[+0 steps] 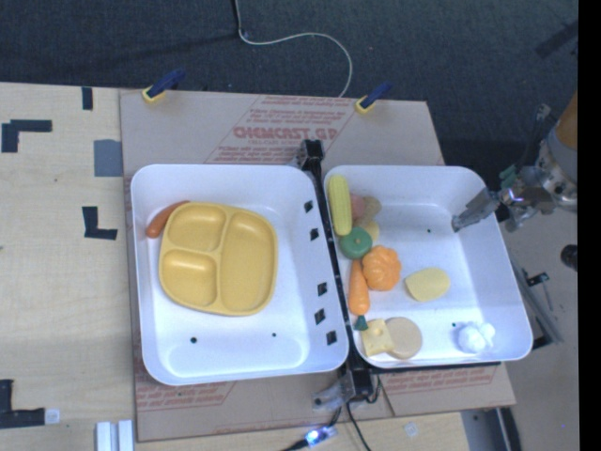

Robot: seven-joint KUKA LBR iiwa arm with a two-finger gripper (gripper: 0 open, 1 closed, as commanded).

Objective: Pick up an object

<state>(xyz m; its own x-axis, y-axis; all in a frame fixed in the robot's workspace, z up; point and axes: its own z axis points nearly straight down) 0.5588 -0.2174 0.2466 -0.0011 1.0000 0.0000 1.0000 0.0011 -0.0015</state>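
**Gripper poised at right bin rim, nothing held**

Camera view: gripper [467, 220] over the right bin's [488, 280] far right edge, empty; spread or clenched, cannot tell. Candidate objects sit well apart from it: pale yellow potato-like piece [427, 284] nearest, then orange pumpkin [380, 267], carrot [358, 289], corn cob [339, 205]. All rounded, smooth, plastic-looking. Risk, by my judgement: they crowd the divider, so a descent could nudge neighbours or slip off curved surfaces. Left bin [291, 346] holds a yellow compartment tray [219, 257].
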